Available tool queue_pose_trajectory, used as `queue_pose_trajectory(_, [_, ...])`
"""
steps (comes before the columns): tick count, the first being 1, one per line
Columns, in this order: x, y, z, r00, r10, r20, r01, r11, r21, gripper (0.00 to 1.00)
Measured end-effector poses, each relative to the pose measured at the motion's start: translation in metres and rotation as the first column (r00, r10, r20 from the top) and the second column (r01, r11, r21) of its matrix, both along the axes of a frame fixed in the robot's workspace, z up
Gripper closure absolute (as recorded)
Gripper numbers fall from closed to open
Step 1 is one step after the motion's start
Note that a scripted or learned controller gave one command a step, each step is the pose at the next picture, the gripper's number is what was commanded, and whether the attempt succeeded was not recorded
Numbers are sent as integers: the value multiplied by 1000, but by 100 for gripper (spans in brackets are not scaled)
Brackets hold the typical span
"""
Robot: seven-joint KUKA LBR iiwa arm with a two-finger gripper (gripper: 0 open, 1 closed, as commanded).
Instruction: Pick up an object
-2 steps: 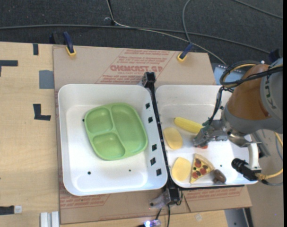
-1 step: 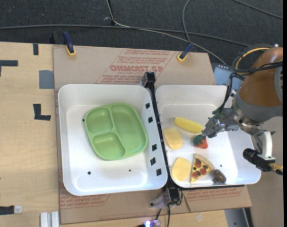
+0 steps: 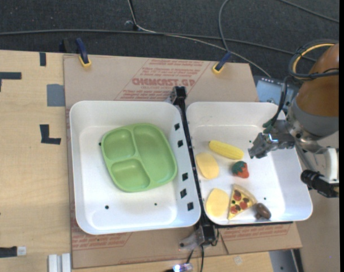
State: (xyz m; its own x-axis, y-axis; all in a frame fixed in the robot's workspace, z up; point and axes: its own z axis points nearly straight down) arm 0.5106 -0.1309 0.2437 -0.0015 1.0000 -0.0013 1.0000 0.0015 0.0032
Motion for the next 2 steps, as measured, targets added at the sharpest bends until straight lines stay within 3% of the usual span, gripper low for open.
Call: queue_pose_trajectory(2, [40, 88, -20, 1000, 4, -5, -4, 1000, 2, 100])
